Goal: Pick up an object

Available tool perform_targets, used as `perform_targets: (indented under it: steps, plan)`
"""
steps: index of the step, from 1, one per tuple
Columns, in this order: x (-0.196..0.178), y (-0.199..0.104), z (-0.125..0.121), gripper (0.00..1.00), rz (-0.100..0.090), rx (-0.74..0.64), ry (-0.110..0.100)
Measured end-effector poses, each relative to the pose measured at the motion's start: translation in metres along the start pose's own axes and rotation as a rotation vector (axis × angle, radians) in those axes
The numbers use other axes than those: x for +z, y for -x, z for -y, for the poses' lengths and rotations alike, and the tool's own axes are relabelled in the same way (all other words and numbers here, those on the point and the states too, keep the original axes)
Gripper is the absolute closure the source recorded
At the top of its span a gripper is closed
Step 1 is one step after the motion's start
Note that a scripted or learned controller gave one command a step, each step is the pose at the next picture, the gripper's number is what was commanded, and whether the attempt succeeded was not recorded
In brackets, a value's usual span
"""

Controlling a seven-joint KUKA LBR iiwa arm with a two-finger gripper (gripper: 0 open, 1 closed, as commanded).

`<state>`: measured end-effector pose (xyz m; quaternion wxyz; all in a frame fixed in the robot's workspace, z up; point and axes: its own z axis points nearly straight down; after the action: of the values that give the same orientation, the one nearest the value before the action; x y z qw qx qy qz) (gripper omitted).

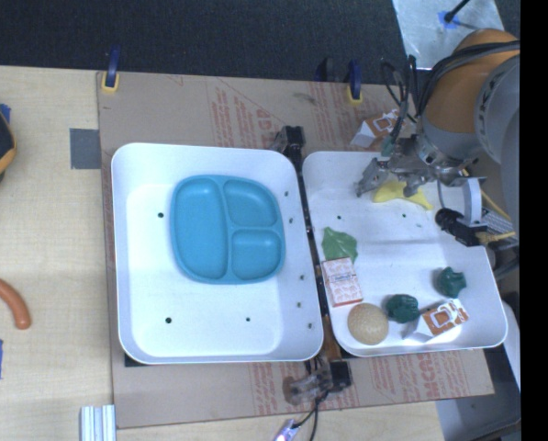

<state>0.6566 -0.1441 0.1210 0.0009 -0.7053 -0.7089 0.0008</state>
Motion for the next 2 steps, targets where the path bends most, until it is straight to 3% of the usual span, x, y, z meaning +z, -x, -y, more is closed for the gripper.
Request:
perform_targets:
  steps: [1,2]
  plan:
    - [0.029,0.039,0.002,0.0,-0.006,0.002,-0.01]
    - [0.018,0.04,0.001,1.0,-0.002,-0.001,-0.004]
